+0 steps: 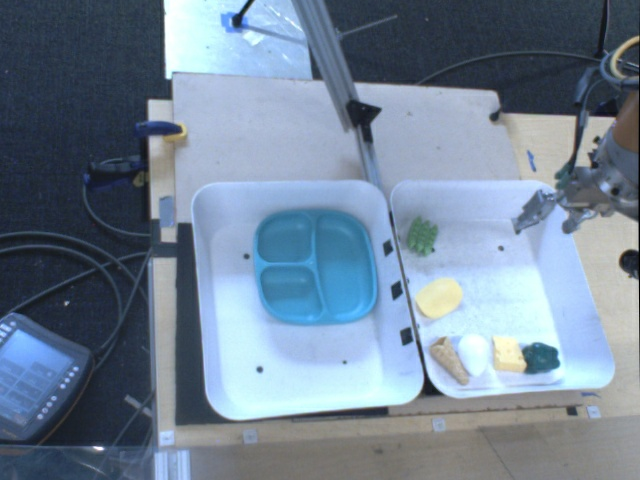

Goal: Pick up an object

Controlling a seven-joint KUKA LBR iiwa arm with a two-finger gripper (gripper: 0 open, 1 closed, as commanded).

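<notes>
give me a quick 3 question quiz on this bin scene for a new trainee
1. True or false: the teal plastic divided plate lies in the left white bin.
2. Which item lies nearest the bins' shared wall at the far end of the right white bin? A) green bumpy toy B) white egg-shaped piece C) dark green lump
3. Fill in: the two-finger gripper hovers over the right bin's ____ corner.

Key: 1 true; 2 A; 3 far right.

Two white bins [300, 393] — one blue divided plate [315, 266] — six small food items [439, 297].
</notes>
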